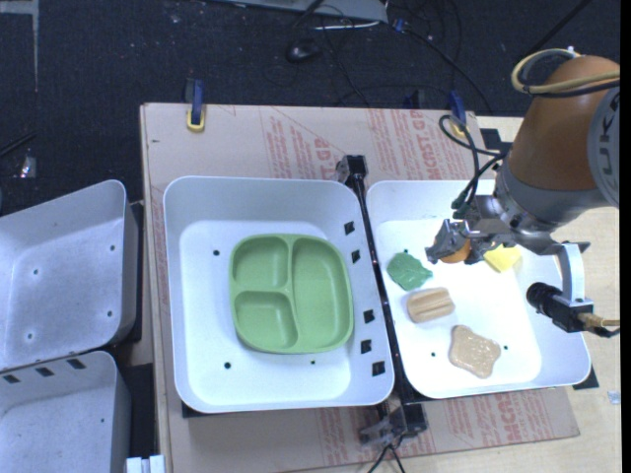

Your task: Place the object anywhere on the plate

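Hovering at the right bin's upper part, the gripper grasps one orange object. One green, one yellow, two tan items lie nearby. One green three-compartment plate occupies the left bin.

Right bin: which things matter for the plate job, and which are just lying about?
Job:
green divided plate, left bin
gripper over an orange object; grasp unclear

Lying about, right bin:
green piece
yellow piece
tan roll
beige toast-like piece

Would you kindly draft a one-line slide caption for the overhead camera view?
Gripper over the right bin beside green, tan and beige pieces; green plate in the left bin.
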`<action>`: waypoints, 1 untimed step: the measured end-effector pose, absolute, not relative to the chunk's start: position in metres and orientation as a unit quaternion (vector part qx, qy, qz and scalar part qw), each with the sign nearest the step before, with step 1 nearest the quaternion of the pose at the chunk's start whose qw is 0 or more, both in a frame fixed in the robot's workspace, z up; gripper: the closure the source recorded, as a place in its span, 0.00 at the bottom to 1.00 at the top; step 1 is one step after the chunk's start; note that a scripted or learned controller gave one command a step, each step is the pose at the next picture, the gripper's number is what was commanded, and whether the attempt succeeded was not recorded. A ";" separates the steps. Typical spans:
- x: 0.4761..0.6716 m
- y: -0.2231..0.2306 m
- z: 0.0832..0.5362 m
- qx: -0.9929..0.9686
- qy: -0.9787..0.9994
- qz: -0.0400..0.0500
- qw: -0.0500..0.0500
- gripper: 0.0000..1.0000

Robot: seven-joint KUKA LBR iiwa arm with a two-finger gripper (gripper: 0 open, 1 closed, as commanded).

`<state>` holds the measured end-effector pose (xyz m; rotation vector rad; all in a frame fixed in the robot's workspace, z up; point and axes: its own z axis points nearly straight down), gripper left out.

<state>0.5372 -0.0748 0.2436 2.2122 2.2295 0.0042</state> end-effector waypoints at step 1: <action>0.562 -0.017 0.241 0.704 0.710 0.001 0.000 1.00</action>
